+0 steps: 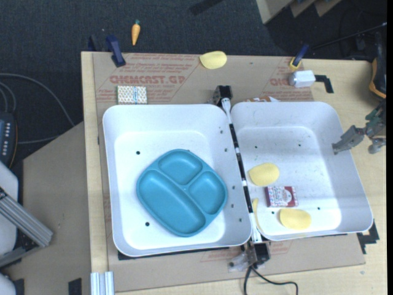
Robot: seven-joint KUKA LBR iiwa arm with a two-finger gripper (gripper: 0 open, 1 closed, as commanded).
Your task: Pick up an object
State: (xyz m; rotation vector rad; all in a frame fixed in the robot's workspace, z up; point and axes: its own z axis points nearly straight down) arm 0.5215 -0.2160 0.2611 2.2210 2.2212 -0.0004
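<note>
Evenly and brightly lit from above, without hard shadows. Mild glare across the white bins [123, 121], washing out their rims. Soft throughout, slightly grainy; gripper [359, 137] at right edge blurred, fingers indistinct. Dark, underexposed floor [49, 17] beyond bench.

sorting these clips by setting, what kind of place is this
Most likely a robotics lab test bench, not a home or kitchen. Two shallow white bins sit clamped side by side on a cardboard-covered bench, a toy-like blue divided plate lies in the left one, and loose cables run across dark carpet.
</note>
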